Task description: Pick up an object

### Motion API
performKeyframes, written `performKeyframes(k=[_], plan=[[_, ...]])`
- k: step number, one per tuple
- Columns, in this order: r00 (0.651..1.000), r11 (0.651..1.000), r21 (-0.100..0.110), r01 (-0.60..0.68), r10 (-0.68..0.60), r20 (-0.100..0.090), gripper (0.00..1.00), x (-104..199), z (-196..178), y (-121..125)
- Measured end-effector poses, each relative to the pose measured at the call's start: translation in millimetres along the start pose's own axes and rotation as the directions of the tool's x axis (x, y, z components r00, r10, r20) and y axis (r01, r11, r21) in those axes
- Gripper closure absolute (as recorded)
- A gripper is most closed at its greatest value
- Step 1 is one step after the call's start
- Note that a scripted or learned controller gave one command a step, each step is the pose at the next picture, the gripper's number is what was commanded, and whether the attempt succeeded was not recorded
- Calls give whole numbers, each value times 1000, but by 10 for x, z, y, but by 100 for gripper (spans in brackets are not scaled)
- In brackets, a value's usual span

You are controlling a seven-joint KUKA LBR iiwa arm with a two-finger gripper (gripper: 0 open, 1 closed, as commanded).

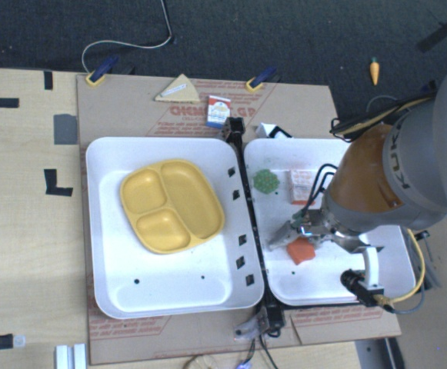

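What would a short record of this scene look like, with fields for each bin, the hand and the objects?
left bin: holds a yellow three-compartment plastic plate
right bin: holds a green round object, a white packet with red print, an orange-red block
hand: low over the right bin, just above the block
grip: cannot tell

Red printed lettering is showing on the cardboard sheet (pixel 300 102) lying under the two bins, along its upper edge at the top centre of the frame and again along its lower edge, but it is reading too blurred to make out. On the grey arm (pixel 419 167) at the right of the frame, the letters "KU" are appearing in dark print. The small red and white box (pixel 218 112) at top centre is carrying print too small to read.
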State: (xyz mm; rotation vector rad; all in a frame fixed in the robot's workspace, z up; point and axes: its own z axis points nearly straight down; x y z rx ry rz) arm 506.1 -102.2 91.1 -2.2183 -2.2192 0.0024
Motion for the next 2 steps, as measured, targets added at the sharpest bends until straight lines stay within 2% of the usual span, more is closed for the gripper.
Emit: performKeyframes(k=[1, 2], plan=[[1000, 1000, -12, -1, 1, 5, 0, 70, 45, -199], [1000, 1000, -11, -1, 1, 5, 100, 64, -49, -201]])
